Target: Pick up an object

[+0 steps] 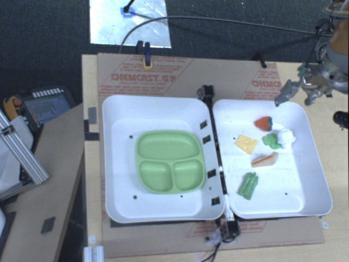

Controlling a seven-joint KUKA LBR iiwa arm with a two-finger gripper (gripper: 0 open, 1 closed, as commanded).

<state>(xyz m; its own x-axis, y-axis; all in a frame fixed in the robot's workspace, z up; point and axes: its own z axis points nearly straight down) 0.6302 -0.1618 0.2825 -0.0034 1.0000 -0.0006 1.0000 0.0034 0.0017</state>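
1. A grey device with a small screen (48, 107) is sitting at the far left, beside a slanted aluminium rail (22, 154), both off the main desk (92, 162).
2. A shiny metal sheet (130, 14) is lying on the dark floor above the desk, with a black cable (229, 22) running from it toward the right.
3. The left bin (117, 113) is holding a green divided tray (167, 160), which is lying flat near the bin's middle with its three compartments facing up.
4. A row of black clips (210, 141) is running along the seam where the two bins are meeting.
5. The right bin (311, 195) is carrying the small toy foods, all resting on its floor and untouched by the arm.
6. A green bundle like asparagus (248, 185) is lying nearest the front, with a yellow cheese wedge (246, 143) behind it.
7. A tan sandwich-like piece (265, 159) is lying just right of the cheese, and a red strawberry (264, 123) is sitting toward the back.
8. A green broccoli piece (271, 141) is touching a white object (286, 137) just right of it.
9. The end effector (299, 92) is hovering above the right bin's back right corner, well apart from the foods; its fingers are looking spread open, with nothing between them.
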